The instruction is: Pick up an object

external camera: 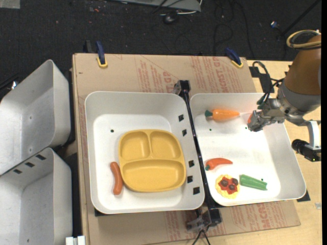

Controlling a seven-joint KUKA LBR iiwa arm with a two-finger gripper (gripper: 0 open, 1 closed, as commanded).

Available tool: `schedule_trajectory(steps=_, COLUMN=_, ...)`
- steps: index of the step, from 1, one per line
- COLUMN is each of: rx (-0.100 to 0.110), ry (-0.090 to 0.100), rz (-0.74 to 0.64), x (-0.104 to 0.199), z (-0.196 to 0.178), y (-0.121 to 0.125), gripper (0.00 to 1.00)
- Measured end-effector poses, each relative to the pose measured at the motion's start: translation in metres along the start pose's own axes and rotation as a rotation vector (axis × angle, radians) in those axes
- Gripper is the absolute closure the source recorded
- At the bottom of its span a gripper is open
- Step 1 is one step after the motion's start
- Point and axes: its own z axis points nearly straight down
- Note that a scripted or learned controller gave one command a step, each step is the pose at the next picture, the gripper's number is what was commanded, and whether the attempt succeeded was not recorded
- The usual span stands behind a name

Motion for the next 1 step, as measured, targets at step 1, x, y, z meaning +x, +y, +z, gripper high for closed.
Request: schedule_trajectory(steps=1, rx=0.0, ry=0.0, rz=-0.004, x=-0.0006, z=-0.0455, y=0.0018, gripper=1.0)
